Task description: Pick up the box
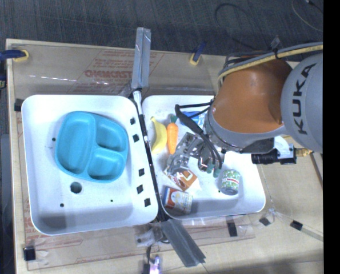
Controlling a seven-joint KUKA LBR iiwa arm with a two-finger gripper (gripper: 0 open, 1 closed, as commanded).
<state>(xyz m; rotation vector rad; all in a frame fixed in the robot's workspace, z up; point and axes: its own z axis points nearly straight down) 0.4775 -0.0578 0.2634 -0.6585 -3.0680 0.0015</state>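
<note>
We see the tool (199,153) low in the right bin (247,201), above the box (184,178); finger state indeterminable.

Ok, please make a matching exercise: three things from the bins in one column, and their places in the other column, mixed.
Things:
1. tray
2. banana
3. can

Places:
A. right bin, near its right wall
B. right bin, beside the carrot, next to the divider
C. left bin

Pairs: 1-C, 2-B, 3-A
</note>
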